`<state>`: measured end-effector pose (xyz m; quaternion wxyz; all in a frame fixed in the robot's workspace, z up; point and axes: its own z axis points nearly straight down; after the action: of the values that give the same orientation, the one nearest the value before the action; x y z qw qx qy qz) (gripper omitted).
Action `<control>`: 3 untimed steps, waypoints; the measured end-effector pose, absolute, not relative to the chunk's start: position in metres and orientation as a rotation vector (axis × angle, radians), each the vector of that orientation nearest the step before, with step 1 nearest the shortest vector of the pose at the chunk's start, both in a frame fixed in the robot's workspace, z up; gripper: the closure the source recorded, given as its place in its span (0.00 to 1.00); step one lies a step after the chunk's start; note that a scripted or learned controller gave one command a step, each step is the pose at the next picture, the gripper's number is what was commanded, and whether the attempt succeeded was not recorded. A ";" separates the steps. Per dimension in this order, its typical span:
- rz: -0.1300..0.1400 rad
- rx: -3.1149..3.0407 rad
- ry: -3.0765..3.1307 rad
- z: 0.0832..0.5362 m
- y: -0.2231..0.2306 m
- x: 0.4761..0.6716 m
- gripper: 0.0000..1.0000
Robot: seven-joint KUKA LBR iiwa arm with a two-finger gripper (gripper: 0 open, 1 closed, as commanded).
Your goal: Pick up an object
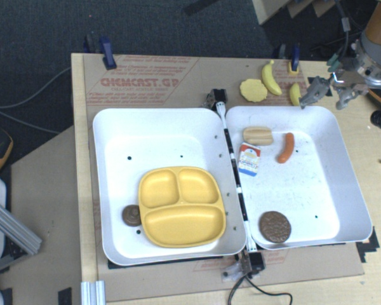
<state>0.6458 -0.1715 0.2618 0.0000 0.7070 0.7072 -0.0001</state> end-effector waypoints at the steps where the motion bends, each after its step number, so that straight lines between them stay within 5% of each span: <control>1: -0.009 2.230 2.224 0.151 -0.205 0.664 0.00; 2: -0.004 2.224 2.228 0.081 -0.170 0.637 0.00; 3: 0.002 2.218 2.221 0.096 -0.171 0.640 1.00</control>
<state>0.6402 -0.1714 0.0957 0.0014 0.7067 0.7075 0.0008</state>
